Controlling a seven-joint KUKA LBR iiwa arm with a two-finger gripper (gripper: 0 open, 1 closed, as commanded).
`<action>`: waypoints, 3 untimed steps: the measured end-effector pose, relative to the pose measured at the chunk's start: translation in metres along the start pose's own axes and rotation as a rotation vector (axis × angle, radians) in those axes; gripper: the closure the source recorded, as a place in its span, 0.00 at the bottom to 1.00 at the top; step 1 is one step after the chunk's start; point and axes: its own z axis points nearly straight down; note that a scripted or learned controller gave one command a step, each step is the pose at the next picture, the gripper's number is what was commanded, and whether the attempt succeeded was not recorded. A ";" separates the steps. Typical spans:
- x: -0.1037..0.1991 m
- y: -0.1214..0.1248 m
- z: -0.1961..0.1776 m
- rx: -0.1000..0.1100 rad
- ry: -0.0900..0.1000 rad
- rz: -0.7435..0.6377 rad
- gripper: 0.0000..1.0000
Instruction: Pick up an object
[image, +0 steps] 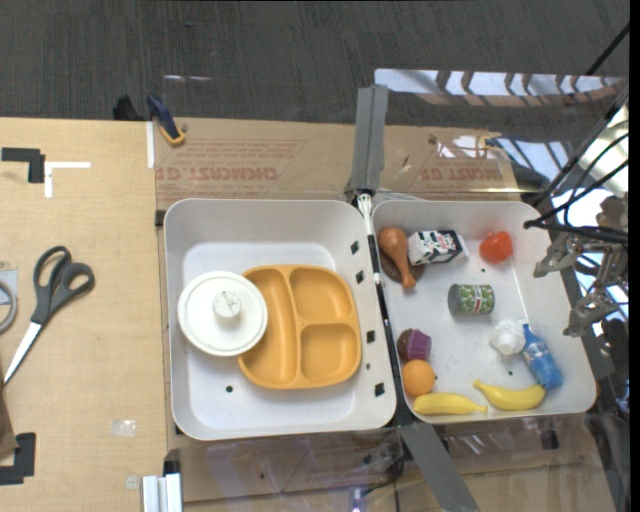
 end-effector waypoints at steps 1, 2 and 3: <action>0.018 -0.019 0.175 -0.001 0.001 0.062 0.00; -0.079 -0.036 0.176 0.000 -0.002 0.049 0.00; -0.043 -0.027 0.177 -0.002 0.001 0.118 0.00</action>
